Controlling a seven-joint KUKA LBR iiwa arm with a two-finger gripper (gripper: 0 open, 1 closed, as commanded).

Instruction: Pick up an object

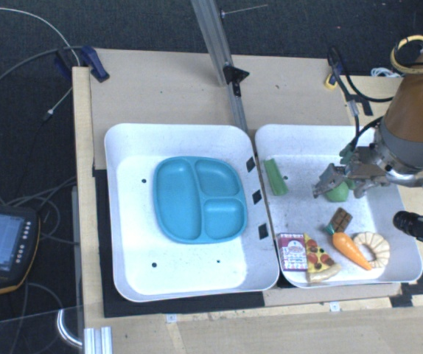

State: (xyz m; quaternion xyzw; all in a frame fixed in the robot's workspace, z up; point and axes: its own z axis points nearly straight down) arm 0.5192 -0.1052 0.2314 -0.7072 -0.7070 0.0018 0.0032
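My gripper (334, 185) hangs over the middle of the right bin (300, 142), its fingers around a small round green object (337, 192). A green stick-shaped piece (274, 176) lies near the bin's left wall. Toward the front lie a small brown block (340, 218), an orange carrot (351, 249), a ring-shaped pastry (373, 248), a pizza slice (319, 260) and a small red packet (293, 251). The left bin (130, 198) holds a blue divided plate (199, 199).
A metal pole (215, 35) slants down between the two bins. Black clips (253, 195) sit on the shared wall. Cables run along the back right of the bench, and a tablet-like pendant (1, 245) lies off the bench at left.
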